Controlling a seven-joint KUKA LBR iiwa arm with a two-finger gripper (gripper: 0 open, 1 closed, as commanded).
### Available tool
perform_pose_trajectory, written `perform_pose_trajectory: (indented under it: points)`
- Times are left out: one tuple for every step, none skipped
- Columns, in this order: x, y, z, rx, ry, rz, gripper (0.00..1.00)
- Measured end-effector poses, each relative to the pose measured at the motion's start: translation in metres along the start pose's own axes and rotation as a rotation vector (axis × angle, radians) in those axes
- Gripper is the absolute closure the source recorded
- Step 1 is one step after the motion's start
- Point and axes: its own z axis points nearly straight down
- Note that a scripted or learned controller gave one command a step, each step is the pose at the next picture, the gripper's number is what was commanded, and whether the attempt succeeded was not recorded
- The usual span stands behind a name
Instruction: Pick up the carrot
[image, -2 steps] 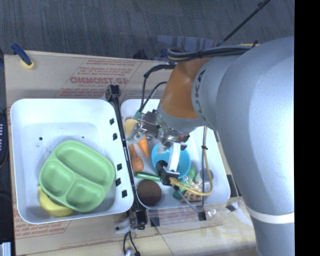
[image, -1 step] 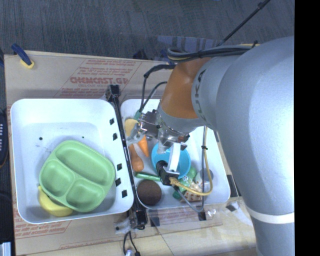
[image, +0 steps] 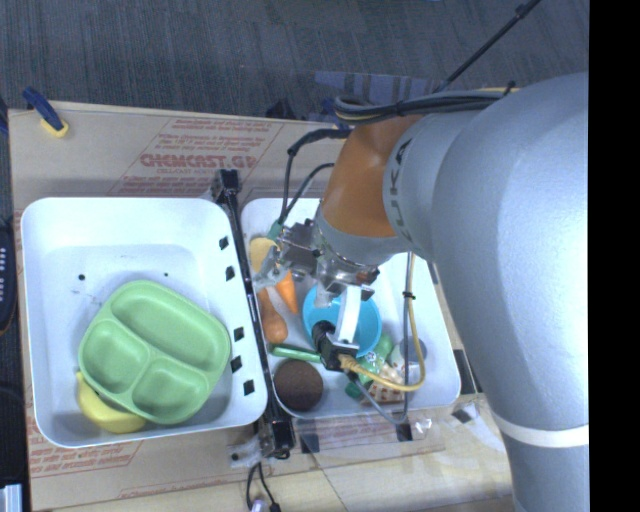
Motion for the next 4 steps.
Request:
perform_pose_trajectory:
  points:
    - [0.0, 0.0, 0.0, 0.0, 0.0, 0.0, 0.0]
    - [-0.082, 0.011, 0.055, 0.005, 0.0, 0.245, 0.0]
    - [-0.067, 0.049, 0.101, 0.002, -0.001, 0.232, 0.0]
    - [-0.066, 0.05, 0.089, 0.005, 0.0, 0.223, 1.0]
